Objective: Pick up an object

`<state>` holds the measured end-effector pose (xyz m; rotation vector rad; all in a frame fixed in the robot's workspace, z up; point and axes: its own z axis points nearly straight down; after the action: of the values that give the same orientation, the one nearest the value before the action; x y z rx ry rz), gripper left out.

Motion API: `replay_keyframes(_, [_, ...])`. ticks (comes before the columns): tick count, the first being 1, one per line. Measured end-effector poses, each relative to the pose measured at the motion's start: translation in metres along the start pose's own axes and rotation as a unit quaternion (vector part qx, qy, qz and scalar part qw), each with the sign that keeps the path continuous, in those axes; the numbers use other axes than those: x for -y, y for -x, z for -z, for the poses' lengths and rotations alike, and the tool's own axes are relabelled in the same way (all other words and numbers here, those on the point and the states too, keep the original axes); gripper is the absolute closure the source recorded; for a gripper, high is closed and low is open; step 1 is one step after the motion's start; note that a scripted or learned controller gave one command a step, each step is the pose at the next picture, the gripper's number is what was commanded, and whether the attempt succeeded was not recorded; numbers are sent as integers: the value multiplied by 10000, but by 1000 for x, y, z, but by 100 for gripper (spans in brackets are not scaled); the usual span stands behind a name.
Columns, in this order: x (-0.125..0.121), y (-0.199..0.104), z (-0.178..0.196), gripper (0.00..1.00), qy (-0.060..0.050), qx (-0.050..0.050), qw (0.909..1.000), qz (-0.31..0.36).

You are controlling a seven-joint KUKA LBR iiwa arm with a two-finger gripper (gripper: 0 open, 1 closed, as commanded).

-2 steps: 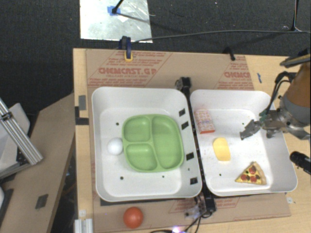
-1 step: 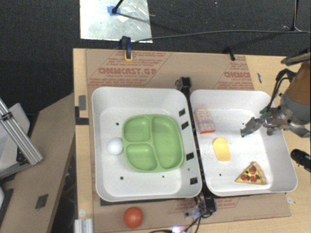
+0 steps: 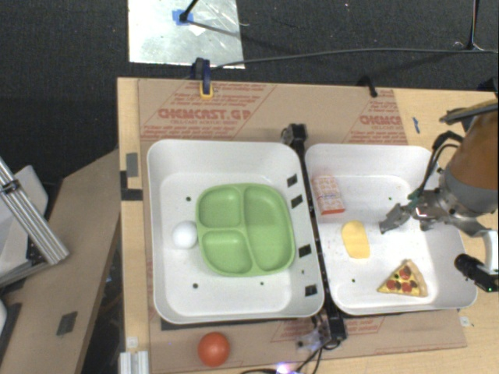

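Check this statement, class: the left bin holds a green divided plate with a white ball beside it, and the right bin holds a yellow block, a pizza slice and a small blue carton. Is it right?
One detail is wrong: the small carton in the right bin is red and white, not blue. The camera view shows this. The green divided plate, white ball, left bin, yellow block and pizza slice are as stated.

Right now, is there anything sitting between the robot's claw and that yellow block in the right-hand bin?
Nothing visible stands between them. The claw is over the right bin, just to the right of the yellow block, with bare white floor in the gap. The small pink-and-white packet lies further back and the pizza slice toy nearer the front, both off that line.
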<state>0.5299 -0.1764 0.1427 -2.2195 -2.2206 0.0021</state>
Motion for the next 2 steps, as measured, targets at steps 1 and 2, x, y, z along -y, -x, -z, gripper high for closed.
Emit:
replay_keyframes(1, [0,-1,-52,0,2,-2,10000,5])
replay_keyframes(2, [-2,0,-39,100,28,6,10000,8])
